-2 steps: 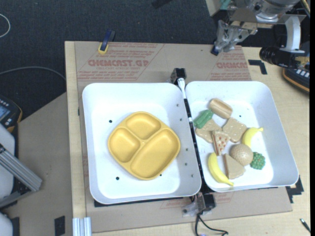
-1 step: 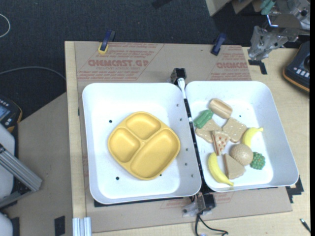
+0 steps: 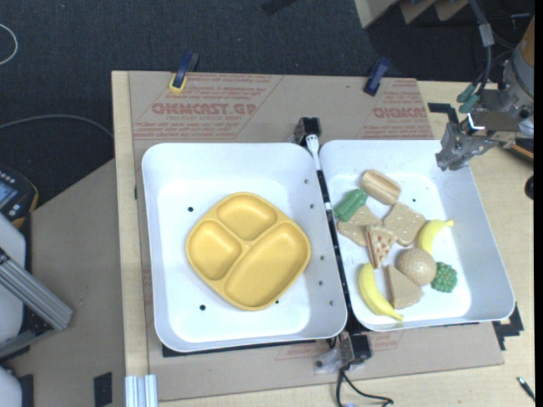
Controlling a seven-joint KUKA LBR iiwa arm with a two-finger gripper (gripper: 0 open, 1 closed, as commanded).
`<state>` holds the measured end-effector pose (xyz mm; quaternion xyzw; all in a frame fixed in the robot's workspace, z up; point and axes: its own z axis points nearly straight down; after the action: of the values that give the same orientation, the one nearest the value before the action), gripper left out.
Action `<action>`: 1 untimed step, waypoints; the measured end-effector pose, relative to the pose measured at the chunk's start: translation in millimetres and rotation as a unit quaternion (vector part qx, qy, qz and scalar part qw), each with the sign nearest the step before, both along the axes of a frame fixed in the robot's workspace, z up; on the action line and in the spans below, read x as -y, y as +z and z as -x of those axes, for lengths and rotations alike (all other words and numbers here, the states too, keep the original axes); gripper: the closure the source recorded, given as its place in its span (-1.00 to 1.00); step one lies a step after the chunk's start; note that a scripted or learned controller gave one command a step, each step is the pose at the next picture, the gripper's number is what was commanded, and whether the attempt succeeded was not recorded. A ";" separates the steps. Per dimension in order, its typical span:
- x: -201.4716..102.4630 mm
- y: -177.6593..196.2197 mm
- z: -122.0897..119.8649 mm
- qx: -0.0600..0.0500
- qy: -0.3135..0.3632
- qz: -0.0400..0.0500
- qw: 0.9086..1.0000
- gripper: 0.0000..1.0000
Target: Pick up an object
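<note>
The right bin (image 3: 484, 253) holds a pile of toy food: a hot dog bun (image 3: 379, 186), a green pickle (image 3: 349, 203), crackers (image 3: 402, 223), a pizza slice (image 3: 379, 244), two bananas (image 3: 374, 290) (image 3: 431, 233), a brown roll (image 3: 416, 265) and a broccoli floret (image 3: 443, 277). My gripper (image 3: 454, 153) hangs at the bin's far right corner, above the rim and well apart from the food. Nothing shows between its fingers.
The left bin (image 3: 170, 193) holds a yellow three-compartment plate (image 3: 247, 249). A black divider strip (image 3: 325, 206) runs between the bins. Clamps (image 3: 181, 72) (image 3: 376, 76) sit at the cardboard's far edge.
</note>
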<state>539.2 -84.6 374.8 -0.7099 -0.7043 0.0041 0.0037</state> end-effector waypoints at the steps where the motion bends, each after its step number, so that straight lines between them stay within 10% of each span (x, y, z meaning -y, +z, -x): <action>1: -72.9 58.1 27.1 0.010 0.008 -0.001 1.000 1.00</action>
<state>512.1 -11.7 432.9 -0.7041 -0.7101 -0.0037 -0.0022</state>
